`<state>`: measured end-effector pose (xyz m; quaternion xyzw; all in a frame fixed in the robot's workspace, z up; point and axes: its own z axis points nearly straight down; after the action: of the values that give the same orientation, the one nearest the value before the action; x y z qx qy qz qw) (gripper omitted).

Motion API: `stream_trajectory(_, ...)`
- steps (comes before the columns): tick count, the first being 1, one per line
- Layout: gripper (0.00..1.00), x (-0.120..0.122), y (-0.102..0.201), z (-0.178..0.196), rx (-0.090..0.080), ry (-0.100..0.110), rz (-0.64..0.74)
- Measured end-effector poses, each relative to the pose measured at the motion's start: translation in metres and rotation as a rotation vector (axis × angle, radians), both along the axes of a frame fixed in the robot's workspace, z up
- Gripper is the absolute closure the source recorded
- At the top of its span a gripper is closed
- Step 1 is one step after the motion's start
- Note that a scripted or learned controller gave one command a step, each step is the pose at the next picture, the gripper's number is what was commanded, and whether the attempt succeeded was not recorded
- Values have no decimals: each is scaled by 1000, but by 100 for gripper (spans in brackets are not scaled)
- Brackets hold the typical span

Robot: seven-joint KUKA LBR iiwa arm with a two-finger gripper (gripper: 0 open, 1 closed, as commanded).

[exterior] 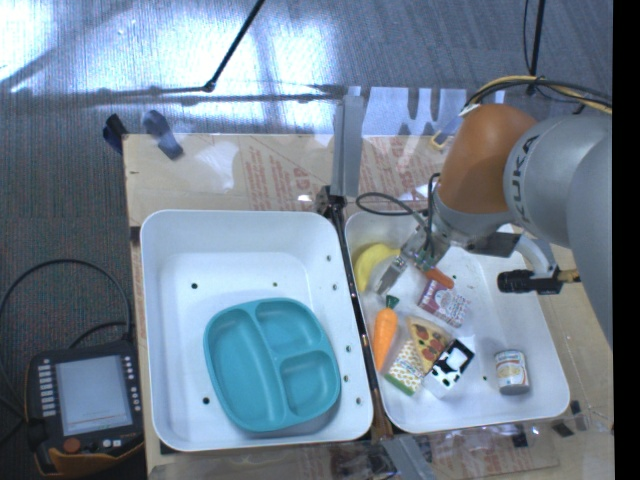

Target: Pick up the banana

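The banana [370, 263] is a yellow shape lying in the far left corner of the right bin [545, 353], close to the wall between the two bins. My gripper [407, 267] is low over the bin, just right of the banana. Its fingers are open, the left fingertip [388, 277] close to the banana's right edge. Nothing sits between them. The grey arm with its orange band [485, 158] comes in from the upper right and hides the bin's far side.
Near the gripper in the right bin lie a carrot [384, 336], a pizza-print box [418, 354], a red and white box [446, 304], a black and white item [456, 364] and a small can [511, 371]. The left bin [160, 268] holds a teal divided plate [272, 365].
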<state>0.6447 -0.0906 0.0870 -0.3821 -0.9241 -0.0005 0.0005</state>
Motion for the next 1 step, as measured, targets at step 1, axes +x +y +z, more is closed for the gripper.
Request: stream_trajectory(1, 0, 0, 0, 0, 0, 0, 0)
